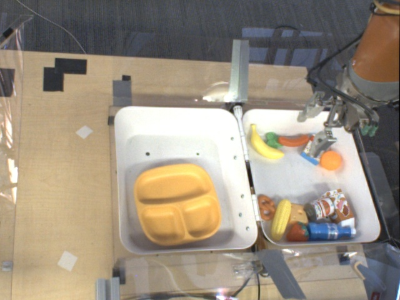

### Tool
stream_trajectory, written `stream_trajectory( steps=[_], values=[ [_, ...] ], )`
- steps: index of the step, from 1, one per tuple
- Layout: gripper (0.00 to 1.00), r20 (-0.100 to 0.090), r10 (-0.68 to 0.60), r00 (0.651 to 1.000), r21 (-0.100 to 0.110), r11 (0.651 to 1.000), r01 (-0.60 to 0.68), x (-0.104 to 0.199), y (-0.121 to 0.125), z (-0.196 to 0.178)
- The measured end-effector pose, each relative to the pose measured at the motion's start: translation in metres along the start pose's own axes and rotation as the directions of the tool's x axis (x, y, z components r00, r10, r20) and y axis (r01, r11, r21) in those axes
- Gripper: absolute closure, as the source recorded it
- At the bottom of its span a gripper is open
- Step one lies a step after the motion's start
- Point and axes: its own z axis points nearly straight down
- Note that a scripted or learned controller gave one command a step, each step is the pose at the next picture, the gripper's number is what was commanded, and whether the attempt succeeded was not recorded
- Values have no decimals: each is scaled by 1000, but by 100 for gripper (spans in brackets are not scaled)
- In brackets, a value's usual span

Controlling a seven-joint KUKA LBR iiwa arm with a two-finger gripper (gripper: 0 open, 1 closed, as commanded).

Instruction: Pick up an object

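Observation:
The right bin (369, 195) holds several toy foods. A yellow banana (264, 144), a green piece (272, 138) and an orange-red carrot (294, 140) lie along its far side. A small blue piece (308, 158) and an orange ball (331, 160) sit just to their right. My gripper (316, 128) hangs over the bin's far right corner, above the carrot's right end and the blue piece. It is open, with nothing between its fingers; one fingertip (322, 144) is close to the blue piece.
At the right bin's near side lie a pretzel (267, 206), a corn cob (282, 217), a red fruit (297, 232), a blue bottle (331, 232) and a brown-and-white packet (331, 206). A yellow divided tray (178, 202) sits in the left bin (125, 167). A metal post (240, 67) stands behind the divider.

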Motion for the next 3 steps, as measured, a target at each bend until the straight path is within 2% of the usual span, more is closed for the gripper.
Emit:
stream_trajectory(
  steps=[1, 2, 3],
  values=[
    [0, -7, 251, 968, 0, 968, -251, 9, 3, 110],
    [0, 1, 576, 818, -2, 818, -576, -23, 25, 173],
    [100, 14, 569, 822, -8, 822, -569, -27, 26, 158]
  ],
)
